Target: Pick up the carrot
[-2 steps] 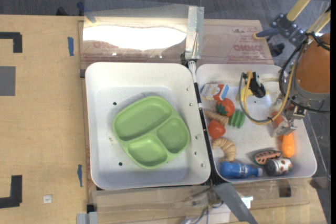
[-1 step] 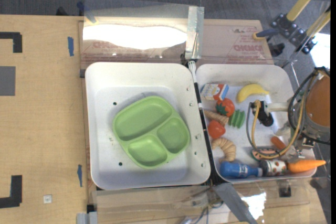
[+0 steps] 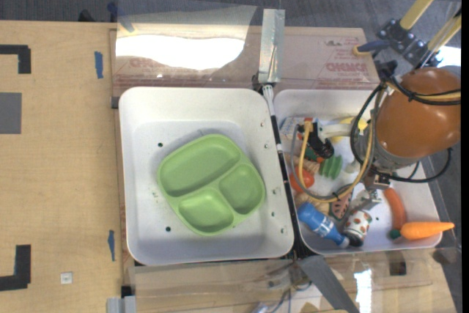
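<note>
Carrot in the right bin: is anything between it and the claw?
Nothing visible lies on the carrot; it rests near the right bin's front edge. The claw sits to its left, over a pile of small toys. A red sausage-like toy lies between them.

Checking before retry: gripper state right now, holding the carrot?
Gripper: over the right bin's clutter; open or shut cannot be told. The carrot lies in that bin's near right corner, apart from it, not held.
</note>
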### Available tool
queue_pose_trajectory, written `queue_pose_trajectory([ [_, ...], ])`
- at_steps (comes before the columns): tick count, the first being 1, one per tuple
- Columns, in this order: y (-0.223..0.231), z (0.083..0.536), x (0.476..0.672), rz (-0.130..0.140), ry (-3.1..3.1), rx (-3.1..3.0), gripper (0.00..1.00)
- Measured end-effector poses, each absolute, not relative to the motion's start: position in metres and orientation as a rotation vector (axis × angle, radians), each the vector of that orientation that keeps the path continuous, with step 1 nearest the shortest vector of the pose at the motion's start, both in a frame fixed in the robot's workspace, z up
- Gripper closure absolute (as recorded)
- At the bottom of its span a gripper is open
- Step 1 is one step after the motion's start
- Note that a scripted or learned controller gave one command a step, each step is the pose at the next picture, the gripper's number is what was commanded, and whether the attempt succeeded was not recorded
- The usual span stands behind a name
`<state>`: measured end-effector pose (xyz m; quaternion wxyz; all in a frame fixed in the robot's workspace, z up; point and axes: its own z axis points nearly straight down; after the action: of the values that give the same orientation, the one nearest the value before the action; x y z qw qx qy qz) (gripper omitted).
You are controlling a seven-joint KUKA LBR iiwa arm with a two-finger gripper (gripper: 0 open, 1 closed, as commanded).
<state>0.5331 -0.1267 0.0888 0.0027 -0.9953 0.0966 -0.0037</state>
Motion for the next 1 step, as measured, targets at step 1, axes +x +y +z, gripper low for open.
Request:
queue_pose_trajectory([
  [1,-0.0886,0.0886,0.5967,-0.01,0.316,-3.122,0.0],
])
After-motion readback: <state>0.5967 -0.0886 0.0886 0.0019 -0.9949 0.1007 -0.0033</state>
